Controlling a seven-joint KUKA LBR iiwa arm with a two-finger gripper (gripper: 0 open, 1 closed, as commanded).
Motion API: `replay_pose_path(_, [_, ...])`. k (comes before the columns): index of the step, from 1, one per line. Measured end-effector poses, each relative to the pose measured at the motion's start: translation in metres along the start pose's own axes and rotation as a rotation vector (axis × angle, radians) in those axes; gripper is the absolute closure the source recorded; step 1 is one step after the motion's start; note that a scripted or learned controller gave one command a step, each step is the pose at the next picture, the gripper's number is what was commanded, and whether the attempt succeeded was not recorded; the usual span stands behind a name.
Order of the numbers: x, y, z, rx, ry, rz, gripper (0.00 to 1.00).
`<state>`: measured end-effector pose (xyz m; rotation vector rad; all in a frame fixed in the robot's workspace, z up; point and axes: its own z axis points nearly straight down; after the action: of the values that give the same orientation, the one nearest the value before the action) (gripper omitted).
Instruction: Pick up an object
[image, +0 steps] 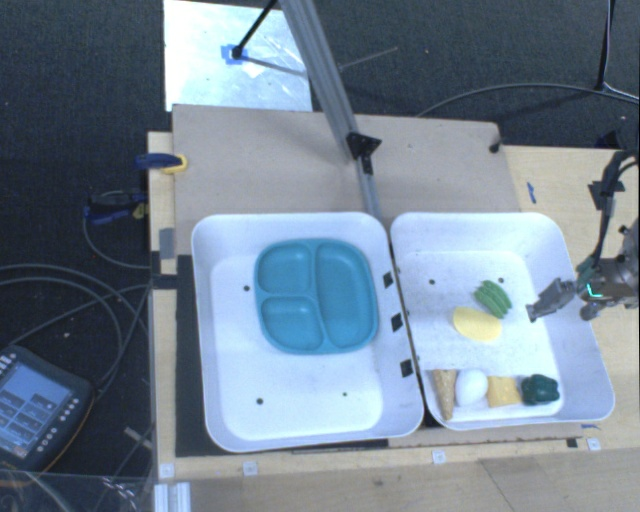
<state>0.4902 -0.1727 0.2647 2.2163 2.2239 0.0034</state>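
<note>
The end effector (560, 298) hangs over the right rim of the right bin (500, 228), its dark tip pointing left toward the food toys. Whether it is open or closed I cannot tell at this size, and nothing visible sits in it.

Closest to it, just left of the tip, lie a green pepper (492, 297) and, touching or nearly touching below it, a yellow lemon-shaped piece (477, 324). Along the bin's near wall runs a row of 4 items: an ice cream cone (443, 391), a white egg (471, 387), a yellow block (504, 391) and a dark green broccoli piece (540, 389), packed side by side.

The left bin (300, 400) carries a teal divided plate (316, 295), well apart from the arm.

The step in hand looks like the approach, with no grasp made. The next move calls for choosing 1 target, probably the pepper or the yellow piece, centring over it and descending without nudging its neighbour.
</note>
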Motion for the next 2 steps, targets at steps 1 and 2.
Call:
replay_pose_path(1, [-0.005,0.003,0.043,0.005,0.001,0.004,0.00])
replay_pose_path(2, [-0.009,0.004,0.086,0.006,0.001,0.004,0.00])
